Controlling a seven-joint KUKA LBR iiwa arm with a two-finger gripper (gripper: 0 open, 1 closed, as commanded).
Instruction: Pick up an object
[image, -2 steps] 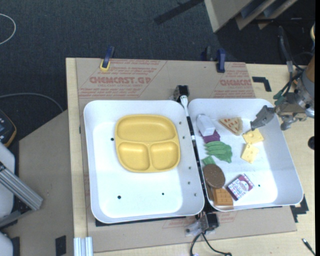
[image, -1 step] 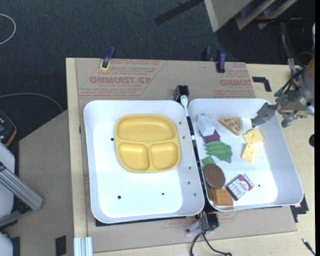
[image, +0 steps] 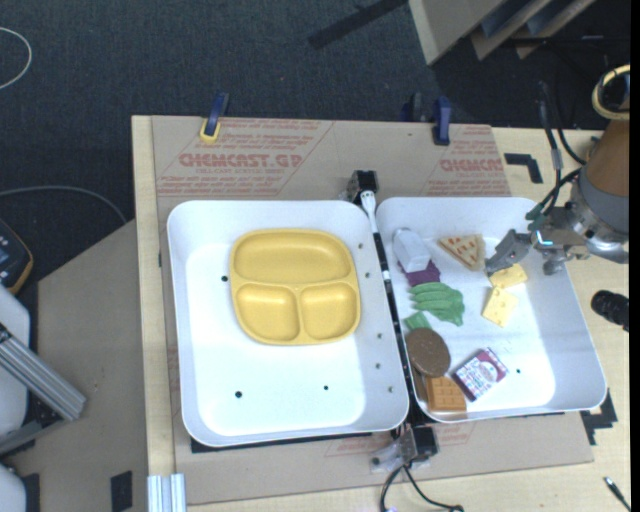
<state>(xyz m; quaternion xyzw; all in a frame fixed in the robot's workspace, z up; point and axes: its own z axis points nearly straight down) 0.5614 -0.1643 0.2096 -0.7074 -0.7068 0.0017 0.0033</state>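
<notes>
Two bins (image: 190, 300) on desk (image: 150, 200); my claw (image: 528, 252), fingers spread wide, holding nothing, above cheese wedge (image: 500, 298) in right bin.

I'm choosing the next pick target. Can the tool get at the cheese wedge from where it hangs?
Probably yes. The tool hangs just above the yellow cheese wedge in the right bin, and nothing lies on top of the wedge.
</notes>
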